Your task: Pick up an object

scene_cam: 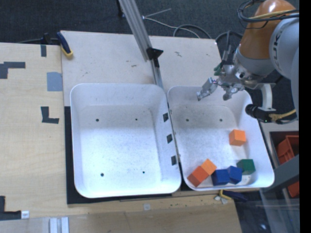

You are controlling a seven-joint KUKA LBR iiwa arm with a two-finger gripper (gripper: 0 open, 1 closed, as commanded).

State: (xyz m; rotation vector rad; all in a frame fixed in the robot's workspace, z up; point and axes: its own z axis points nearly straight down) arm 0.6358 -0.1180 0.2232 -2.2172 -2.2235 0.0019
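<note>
My gripper (214, 92) hangs over the far end of the right bin (194, 130), its two fingers spread apart with nothing between them. Blocks lie at the bin's near end, well away from the gripper. An orange block (237, 137) sits alone by the right wall. Along the front wall sit a red-orange block (197, 175), a smaller orange block (209, 166), two blue blocks (226, 175) and a green block (246, 166).
The left bin (87, 130) stands beside the right one, sharing a raised divider. A slanted metal rail (138, 28) runs from the top down to the bins' junction. Cables lie behind the right bin. A yellow-handled clamp (64, 45) sits at the bench's far left.
</note>
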